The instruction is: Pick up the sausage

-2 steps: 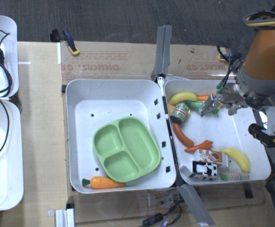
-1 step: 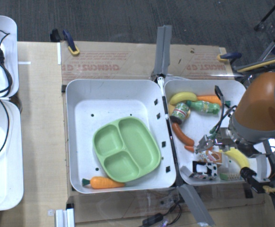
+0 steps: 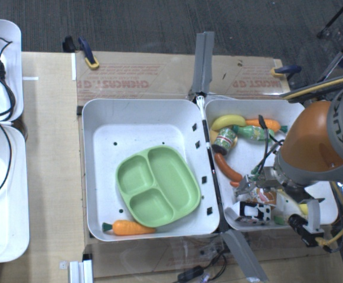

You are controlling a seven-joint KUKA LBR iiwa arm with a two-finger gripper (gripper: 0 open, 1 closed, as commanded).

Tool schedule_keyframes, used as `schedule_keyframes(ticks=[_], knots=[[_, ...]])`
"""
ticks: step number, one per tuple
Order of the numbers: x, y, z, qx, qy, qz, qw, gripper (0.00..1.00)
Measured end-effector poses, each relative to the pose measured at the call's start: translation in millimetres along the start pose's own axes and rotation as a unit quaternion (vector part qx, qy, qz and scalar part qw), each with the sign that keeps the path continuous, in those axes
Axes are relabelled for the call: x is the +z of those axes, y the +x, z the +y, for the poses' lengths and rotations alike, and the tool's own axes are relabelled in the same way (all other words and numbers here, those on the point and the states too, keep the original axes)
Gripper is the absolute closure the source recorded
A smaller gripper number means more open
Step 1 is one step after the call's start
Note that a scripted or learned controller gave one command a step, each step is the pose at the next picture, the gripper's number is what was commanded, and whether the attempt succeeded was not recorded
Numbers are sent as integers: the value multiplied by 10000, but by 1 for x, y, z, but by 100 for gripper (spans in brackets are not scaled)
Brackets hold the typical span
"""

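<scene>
**Pincer low in the right bin, sausage just beside it**

We cannot tell how the pincer (image 3: pixel 249 188) stands; the arm (image 3: pixel 313 140) hides much of the right bin (image 3: pixel 233 221). The sausage (image 3: pixel 227 168) lies just up-left of the pincer, its lower end obscured. Mirrored lettering on the desk's cardboard (image 3: pixel 141 78) stays unreadable to us.

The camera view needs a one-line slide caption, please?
Gripper poised beside the sausage in the right bin; green plate waits left.

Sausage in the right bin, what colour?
Orange-red, glossy. The sausage shows clearly in the camera view, lying by the right bin's left wall.
</scene>
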State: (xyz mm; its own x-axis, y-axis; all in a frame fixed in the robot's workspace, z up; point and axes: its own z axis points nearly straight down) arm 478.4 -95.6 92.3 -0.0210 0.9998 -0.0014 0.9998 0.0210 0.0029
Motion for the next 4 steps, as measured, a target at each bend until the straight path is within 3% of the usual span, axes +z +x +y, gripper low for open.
schedule_keyframes(ticks=[1, 2, 3, 4], knots=[[-11, -1, 4, 16, -66, -15, 10000, 100], [-10, -1, 3, 19, -39, -9, 10000, 0], [-19, -2, 4, 41, -49, -12, 10000, 100], [-19, -2, 3, 41, -36, -9, 10000, 0]])
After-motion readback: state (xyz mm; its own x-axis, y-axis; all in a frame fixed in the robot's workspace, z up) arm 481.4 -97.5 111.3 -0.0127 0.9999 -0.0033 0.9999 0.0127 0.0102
